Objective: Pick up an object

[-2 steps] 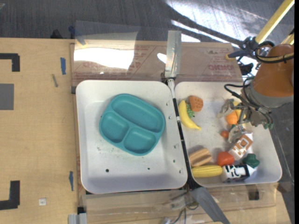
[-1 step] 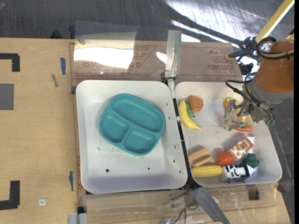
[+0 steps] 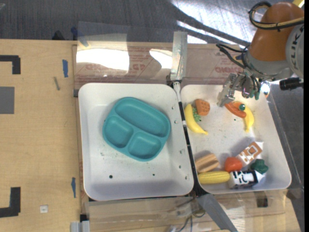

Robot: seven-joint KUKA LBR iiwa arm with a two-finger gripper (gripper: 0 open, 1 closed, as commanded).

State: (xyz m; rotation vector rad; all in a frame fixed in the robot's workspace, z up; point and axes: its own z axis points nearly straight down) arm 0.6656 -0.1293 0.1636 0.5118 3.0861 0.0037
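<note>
My gripper (image 3: 237, 96) hangs over the far part of the right bin (image 3: 282, 151), its fingers open and pointing down. Just below its tips lies a toy carrot (image 3: 235, 108), orange with a green end; nothing sits between the fingers. A small yellow piece (image 3: 249, 120) rests right of the carrot. Left of the gripper lie an orange toy (image 3: 202, 106) and a yellow banana (image 3: 194, 120), close to the bin's left wall.
At the right bin's near end lie a bread piece (image 3: 206, 162), a red tomato (image 3: 233, 164), a yellow corn cob (image 3: 214, 177), an orange-and-white box (image 3: 251, 151), a black-and-white item (image 3: 244, 177) and a green toy (image 3: 260, 167). A teal divided plate (image 3: 137, 128) lies in the left bin (image 3: 91, 178).
</note>
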